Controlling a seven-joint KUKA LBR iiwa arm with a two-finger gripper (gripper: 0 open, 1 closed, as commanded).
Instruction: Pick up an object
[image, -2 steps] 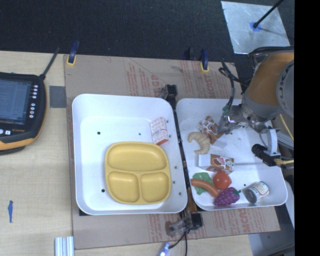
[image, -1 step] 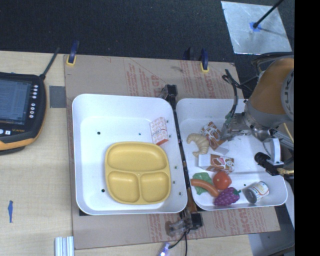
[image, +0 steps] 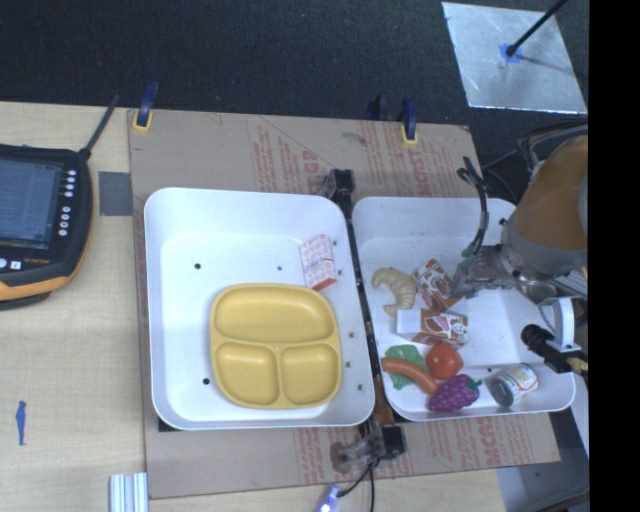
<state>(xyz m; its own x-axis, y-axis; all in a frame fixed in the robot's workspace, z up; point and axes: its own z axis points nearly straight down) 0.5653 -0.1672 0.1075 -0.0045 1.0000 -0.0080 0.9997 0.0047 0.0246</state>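
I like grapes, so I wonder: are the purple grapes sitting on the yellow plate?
No. The purple grapes lie in the right bin, beside the tomato, while the yellow plate is in the left bin.

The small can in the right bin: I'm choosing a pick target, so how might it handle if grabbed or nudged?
The small can lies on its side, so it probably rolls if nudged. Its round, smooth-looking body may slip between fingers. It rests near the right bin wall, likely cramping access.

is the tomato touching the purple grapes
Touching. In the camera view the tomato sits right against the top of the purple grapes, no white bin floor between them.
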